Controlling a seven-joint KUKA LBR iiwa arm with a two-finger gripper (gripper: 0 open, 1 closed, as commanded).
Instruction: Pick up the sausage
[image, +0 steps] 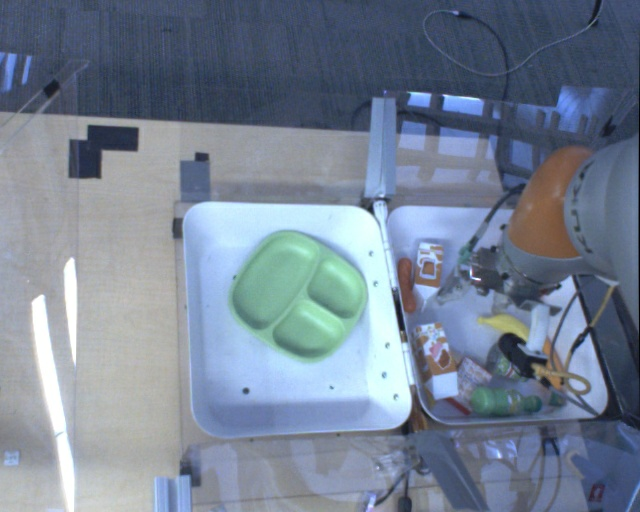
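— So, sausage (405, 285)?
— Right bin (590, 385), by its left wall, beside a snack packet (430, 262).
— Gripper (468, 275)?
— Hangs near the packet; open or closed, can't tell.

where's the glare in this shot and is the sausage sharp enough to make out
Camera view: bright streaks of glare lie across the bench at the left; the sausage reads as a small, soft orange shape by the right bin's left wall; the gripper is blurry.
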